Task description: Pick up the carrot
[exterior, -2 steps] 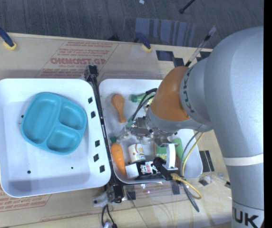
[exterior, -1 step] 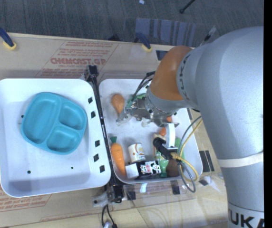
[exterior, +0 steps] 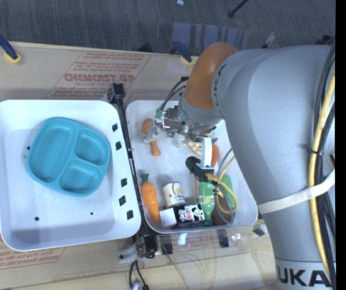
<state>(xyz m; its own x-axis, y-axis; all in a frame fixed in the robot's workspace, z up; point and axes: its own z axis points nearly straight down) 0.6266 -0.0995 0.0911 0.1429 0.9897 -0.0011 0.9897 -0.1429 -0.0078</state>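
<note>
Carrot (exterior: 150, 200) lies untouched in my right bin (exterior: 133, 162); gripper (exterior: 174, 124) hovers well apart, jaw state unclear.

A brown surface (exterior: 70, 71) printed with red lettering carries two shallow white bins side by side, their inner rims close together at the middle. The left bin (exterior: 3, 180) sits toward the surface's left side, the right bin (exterior: 135, 110) beside it. A blue and yellow clamp (exterior: 6, 48) grips the surface's far left corner.
</note>
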